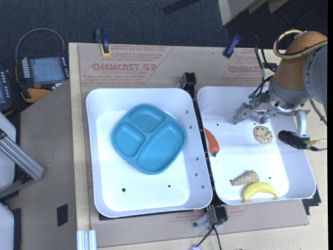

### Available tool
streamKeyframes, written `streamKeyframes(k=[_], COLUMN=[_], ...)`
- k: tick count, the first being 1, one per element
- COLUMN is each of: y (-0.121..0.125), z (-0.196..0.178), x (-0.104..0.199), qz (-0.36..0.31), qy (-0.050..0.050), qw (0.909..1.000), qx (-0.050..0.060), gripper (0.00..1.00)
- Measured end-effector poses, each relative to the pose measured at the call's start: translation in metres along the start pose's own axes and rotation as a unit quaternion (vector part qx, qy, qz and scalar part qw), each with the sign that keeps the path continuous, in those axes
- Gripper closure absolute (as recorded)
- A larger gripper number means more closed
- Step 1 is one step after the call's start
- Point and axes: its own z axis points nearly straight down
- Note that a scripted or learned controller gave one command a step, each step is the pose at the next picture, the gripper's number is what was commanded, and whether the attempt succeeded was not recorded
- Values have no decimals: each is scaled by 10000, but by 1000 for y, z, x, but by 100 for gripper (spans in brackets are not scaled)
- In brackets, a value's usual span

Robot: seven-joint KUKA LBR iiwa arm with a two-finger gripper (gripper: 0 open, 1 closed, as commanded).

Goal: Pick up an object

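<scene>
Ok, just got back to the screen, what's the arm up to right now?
The arm's gripper sits low over the upper part of the right bin, its jaws spread and nothing between them. The cookie lies just beside it, untouched. The carrot rests against that bin's left wall, and the banana and shell-like piece lie near its front. The left bin holds a blue divided plate.

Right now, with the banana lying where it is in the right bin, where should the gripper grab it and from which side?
Probably take the banana across its thick middle, coming straight down from above. It lies flat, curved like an arch with both ends pointing toward the bin's near wall, so the middle is the widest, steadiest part. The fingers should close across the curve, staying clear of the tan object just up and left of it.
</scene>
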Motion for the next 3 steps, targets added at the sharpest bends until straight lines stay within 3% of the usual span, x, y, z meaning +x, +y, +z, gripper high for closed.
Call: streamKeyframes(k=[1, 3], y=[0, 10], z=[-11, -117], x=[0, 1], qz=[-2, 3], qy=[-1, -12], qw=[10000, 10000], qx=[-11, -41], gripper=[100, 100])
